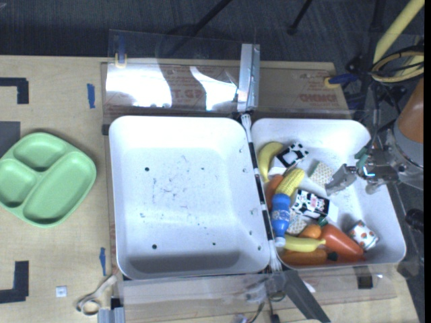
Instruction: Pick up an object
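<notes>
Highest up, the claw (345, 175) is hanging over the right bin (387, 210), and I cannot tell if it is open or closed. Just beside it, the toy heap (311, 205) is crowding against the far wall, likely tipped there. Nearest the claw, the corn (291, 179) is lying slanted, its long side pointing roughly toward the claw.

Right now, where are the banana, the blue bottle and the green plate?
banana (269, 156): camera view, on its curved yellow middle.
blue bottle (281, 215): camera view, on its body.
green plate (44, 177): camera view, on the ridge between compartments.
</notes>
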### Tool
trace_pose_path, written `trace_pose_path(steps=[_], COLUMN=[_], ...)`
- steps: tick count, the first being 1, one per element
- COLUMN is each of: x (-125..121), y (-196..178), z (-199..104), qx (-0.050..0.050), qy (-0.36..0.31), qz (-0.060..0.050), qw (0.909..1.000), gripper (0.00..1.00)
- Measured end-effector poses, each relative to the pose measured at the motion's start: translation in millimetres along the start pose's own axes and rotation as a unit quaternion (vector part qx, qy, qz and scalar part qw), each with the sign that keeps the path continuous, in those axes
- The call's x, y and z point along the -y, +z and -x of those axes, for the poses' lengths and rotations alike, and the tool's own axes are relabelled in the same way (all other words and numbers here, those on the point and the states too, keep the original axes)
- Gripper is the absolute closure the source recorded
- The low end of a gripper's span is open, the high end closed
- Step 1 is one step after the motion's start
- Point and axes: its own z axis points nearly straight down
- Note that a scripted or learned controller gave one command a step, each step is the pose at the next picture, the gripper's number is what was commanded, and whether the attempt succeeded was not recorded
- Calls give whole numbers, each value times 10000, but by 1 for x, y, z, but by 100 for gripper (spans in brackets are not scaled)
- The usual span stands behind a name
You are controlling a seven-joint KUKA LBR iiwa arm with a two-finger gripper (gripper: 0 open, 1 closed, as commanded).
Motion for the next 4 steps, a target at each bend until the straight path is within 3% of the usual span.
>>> trace_pose_path(steps=[1,2,3,4], x=[9,1,8,-31], y=[85,143,124,171], z=[-5,-1,68,49], qx=[-3,-37,2,7], qy=[2356,3724,3512,5081], qz=[-13,105,-3,20], qw=[9719,9280,9363,8613], gripper=[0,0,0,0])
